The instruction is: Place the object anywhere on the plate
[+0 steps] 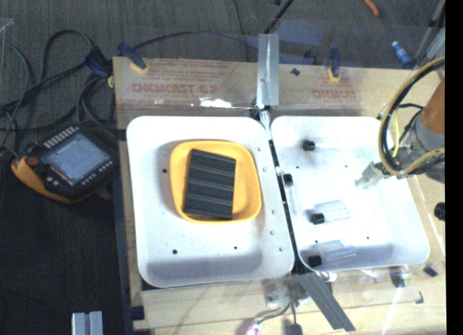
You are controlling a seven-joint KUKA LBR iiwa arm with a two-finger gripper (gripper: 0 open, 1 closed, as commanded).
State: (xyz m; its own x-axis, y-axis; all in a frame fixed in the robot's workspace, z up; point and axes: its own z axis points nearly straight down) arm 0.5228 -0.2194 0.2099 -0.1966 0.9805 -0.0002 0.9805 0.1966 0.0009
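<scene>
Dark ribbed rectangular block (210, 183): lying flat on square yellow plate (249, 194), inside left shallow white bin (148, 203). Placement apparently done; nothing left but withdrawal. Two-finger gripper (367, 176): over right white bin (405, 232), well apart from block; state impossible to tell.

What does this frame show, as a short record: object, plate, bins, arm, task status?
object: dark ribbed rectangular block, lying flat on the plate
plate: yellow rounded-square plate, inside the left bin
bins: two shallow white bins; left bin, right bin
arm: gripper over the right bin's right side, apart from the block
task status: block rests on the plate
</scene>
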